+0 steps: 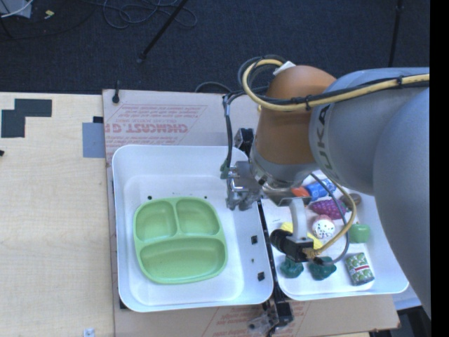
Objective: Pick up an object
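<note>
The grey arm (379,139) reaches in from the right of the view as a broad, bulky mass across the upper right. It narrows to the rounded orange band (291,118), which is seen almost from above, so the last link points steeply downward. Below the band sits the wrist (280,177), a darker grey ring, and from its lower left side the metal gripper (240,190) juts out low near the middle of the view, seen from above and partly covered by the wrist, so its state cannot be made out.
</note>
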Action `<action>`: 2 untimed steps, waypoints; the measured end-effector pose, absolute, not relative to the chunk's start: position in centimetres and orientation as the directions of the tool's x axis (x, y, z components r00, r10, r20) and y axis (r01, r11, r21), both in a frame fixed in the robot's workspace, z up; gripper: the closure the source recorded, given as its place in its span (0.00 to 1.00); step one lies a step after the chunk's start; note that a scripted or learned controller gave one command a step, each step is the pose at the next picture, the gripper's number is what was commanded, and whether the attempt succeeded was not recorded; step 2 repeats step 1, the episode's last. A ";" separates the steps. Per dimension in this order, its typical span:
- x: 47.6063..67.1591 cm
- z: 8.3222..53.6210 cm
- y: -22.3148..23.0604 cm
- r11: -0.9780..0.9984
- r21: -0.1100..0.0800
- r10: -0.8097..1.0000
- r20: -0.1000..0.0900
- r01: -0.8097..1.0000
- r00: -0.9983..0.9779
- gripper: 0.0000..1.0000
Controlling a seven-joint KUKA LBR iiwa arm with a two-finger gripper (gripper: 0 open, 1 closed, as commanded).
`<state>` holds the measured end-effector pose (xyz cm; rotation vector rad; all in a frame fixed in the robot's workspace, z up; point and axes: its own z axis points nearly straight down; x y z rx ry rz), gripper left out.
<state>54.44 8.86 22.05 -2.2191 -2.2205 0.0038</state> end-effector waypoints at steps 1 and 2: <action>53.6 21.8 9.6 0.000 -0.005 1.000 0.000 1.000 0.000 1.00; 53.6 21.8 9.6 0.000 -0.005 1.000 0.000 1.000 0.000 1.00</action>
